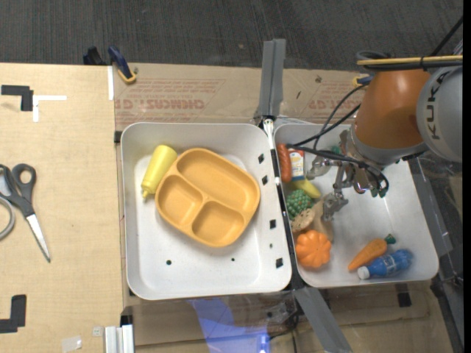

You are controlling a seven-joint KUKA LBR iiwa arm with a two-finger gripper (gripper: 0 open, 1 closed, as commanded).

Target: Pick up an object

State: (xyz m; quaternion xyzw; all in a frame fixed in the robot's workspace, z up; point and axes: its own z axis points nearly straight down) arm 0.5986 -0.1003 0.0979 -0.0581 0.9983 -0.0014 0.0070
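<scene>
- White plastic forms both bins: the left bin holds a yellow sectioned tray lying at a slant near its middle, with a yellow bottle touching the tray's upper left edge.
- Open floor in the left bin lies along its lower and left sides.
- The right bin is crowded along its left wall: a red-and-white packet, a banana, a green knobbly toy, and an orange pumpkin below them.
- A carrot and a blue bottle lie together near the right bin's lower edge, well apart from the pumpkin.
- The gripper hangs over the right bin's upper middle, just beside the green toy; I cannot tell whether its jaws are wide or closed, and nothing shows between them.
- Bare floor lies right of the gripper.
- The bench is pale wood, with scissors at the left; cardboard lies behind the bins, dark carpet beyond.
</scene>
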